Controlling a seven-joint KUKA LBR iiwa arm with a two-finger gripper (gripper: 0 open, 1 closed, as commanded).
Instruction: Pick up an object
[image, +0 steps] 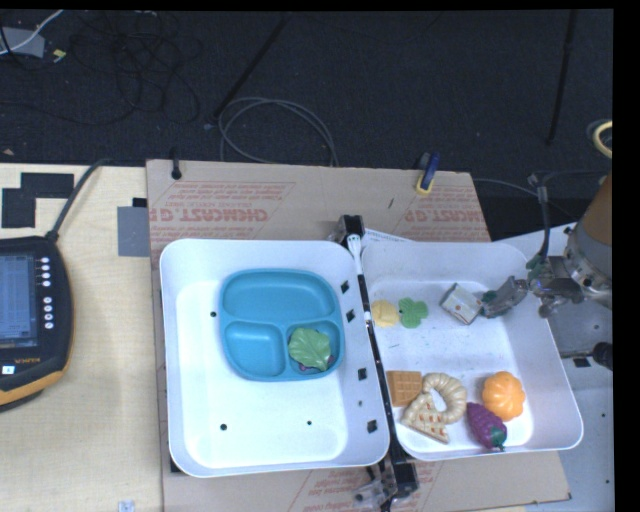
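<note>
Across the bench lie two white bins. The left bin (190, 400) carries a blue divided plate (262, 300) with a green leafy piece (311, 347) in one compartment. The right bin (470, 350) holds the loose items. The arm (590, 260) reaches in over the right bin's far right corner.

Along that bin's near side sit an orange fruit (503, 393), a pale pretzel ring (447, 390), a waffle-like wedge (428, 418), a purple piece (486, 425) and a tan cracker (404, 385). Most of these touch or crowd one another. Nearer the divider are a small green piece (412, 312) and a yellow piece (384, 314), side by side.

The likeliest target is the small grey block (460, 303). It lies alone on bare bin floor, just beside the gripper (500, 300), on the gripper's left in this view. Whether the gripper is open or closed cannot be told at this angle, and nothing is visibly held in it.

To pick well, the gripper should probably centre over the block before descending, since it appears offset toward the wall. The block looks tilted, so squeezing across its narrower faces seems safer. Its isolation means neighbours are unlikely to be disturbed.
</note>
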